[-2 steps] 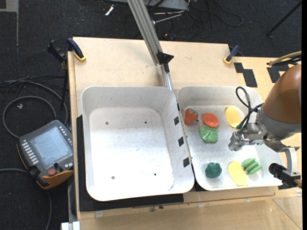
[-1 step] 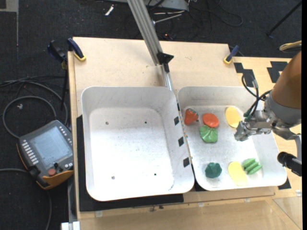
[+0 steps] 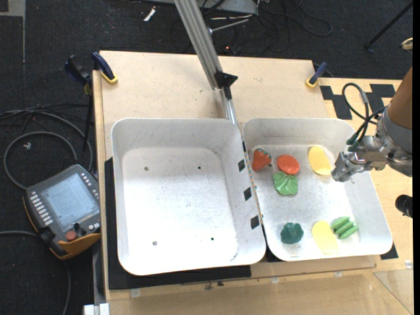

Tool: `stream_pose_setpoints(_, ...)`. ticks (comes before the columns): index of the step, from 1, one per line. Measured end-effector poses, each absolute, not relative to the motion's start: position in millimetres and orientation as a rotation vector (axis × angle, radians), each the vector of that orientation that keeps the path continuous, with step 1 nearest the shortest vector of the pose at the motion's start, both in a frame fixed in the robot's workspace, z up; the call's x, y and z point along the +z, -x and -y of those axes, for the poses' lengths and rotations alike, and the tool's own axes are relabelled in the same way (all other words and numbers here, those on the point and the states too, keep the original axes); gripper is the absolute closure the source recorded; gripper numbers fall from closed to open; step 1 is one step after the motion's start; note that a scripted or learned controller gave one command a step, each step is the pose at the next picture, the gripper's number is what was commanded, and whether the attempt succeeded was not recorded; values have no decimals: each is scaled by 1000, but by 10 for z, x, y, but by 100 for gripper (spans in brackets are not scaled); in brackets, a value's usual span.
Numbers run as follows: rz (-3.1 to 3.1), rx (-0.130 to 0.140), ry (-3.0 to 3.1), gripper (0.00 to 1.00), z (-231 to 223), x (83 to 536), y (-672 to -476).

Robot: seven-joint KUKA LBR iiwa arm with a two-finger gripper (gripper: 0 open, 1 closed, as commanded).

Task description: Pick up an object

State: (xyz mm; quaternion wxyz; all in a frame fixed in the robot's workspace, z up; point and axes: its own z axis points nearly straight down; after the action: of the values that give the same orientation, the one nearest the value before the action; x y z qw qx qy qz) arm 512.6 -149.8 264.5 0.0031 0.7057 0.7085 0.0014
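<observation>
Yellow oval piece lies near the back of the right bin, just left of the tool. Tool's opening cannot be judged from here; nothing is seen held. Recommend centring over the piece, clear of the orange piece, before descending.

reaches in from three o'clock as a grey arm, forearm slanting down toward eight o'clock. ends in a metal gripper pointing toward nine o'clock, low, at the frame's right-centre; wrist bent slightly downward.
</observation>
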Motion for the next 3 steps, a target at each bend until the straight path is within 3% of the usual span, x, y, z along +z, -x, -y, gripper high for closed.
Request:
stream_pose_setpoints(1, -2229, 2, -2213, 100, 1074, 2609, -5232)
stream_pose_setpoints(2, -2230, 2, -2212, 100, 611, 2555, -5494)
stream_pose_setpoints(3, -2232, -1, -2214, 100, 111, 2398, -5575)
